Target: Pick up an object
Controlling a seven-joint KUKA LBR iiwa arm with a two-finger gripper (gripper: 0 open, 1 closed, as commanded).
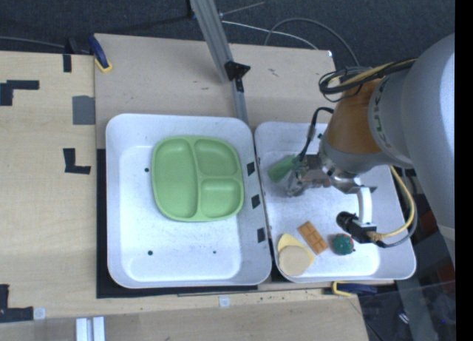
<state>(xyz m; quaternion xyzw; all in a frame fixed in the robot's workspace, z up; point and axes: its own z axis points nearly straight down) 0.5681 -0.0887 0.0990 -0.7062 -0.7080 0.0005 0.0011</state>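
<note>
My gripper (297,183) hangs low in the right bin (392,262), near its left side. A green object (280,167) lies right at the gripper's upper left, touching or nearly touching it. Toward the front of the same bin lie a pale yellow round piece (293,258), an orange waffle-like block (312,237) and a small dark green ball (341,244). The grey arm with its orange band (355,129) covers the bin's back right part.
The left bin (122,206) holds a green divided plate (198,177). A metal rod (214,32) slants down from the top to the gap between the bins. Cables (384,236) loop over the right bin's right side.
</note>
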